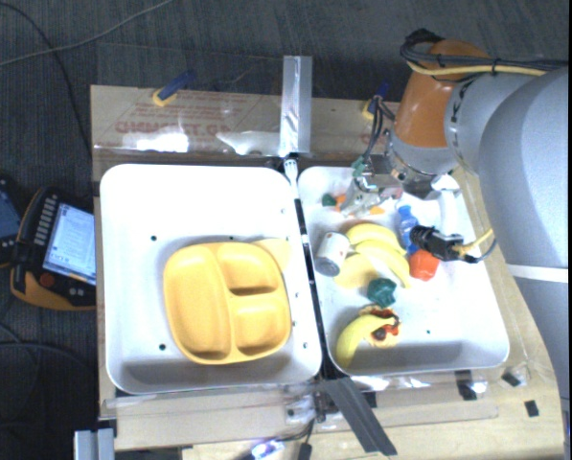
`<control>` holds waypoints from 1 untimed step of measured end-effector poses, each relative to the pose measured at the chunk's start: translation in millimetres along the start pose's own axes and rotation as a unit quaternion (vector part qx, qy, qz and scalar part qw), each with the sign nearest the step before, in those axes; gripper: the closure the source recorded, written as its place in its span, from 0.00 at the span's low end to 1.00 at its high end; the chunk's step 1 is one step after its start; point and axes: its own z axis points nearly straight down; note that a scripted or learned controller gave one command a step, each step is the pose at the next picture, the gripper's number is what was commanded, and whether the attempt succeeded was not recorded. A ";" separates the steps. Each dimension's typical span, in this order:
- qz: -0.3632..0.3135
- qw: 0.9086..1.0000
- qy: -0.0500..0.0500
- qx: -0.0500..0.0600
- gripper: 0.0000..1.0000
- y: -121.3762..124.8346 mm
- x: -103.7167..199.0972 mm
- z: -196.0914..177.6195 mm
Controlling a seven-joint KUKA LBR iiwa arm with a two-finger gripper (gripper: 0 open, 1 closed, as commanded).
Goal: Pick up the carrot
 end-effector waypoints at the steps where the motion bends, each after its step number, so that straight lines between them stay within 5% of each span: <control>1: 0.000 1.000 0.000 -0.001 0.00 0.6 -0.1 -0.6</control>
